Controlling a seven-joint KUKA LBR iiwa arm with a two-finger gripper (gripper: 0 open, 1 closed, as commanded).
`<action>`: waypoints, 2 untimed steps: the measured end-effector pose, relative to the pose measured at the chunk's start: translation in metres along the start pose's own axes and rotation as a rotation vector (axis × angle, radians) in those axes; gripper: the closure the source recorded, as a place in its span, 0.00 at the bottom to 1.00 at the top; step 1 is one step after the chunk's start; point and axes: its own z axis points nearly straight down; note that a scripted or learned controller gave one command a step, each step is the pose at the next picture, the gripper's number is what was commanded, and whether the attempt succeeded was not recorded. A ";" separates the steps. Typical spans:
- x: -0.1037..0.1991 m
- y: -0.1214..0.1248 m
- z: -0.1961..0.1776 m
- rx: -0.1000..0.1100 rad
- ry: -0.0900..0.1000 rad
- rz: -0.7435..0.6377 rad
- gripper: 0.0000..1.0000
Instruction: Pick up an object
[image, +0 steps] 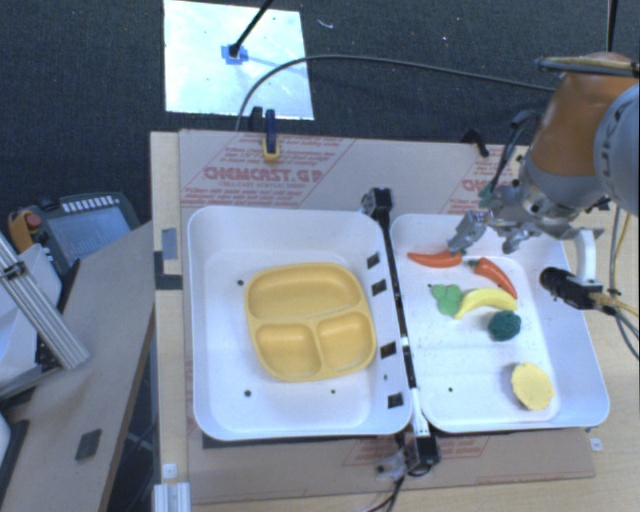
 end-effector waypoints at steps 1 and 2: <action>0.000 0.002 -0.005 -0.010 -0.001 -0.002 0.00; 0.010 -0.002 0.045 -0.006 0.000 -0.004 0.00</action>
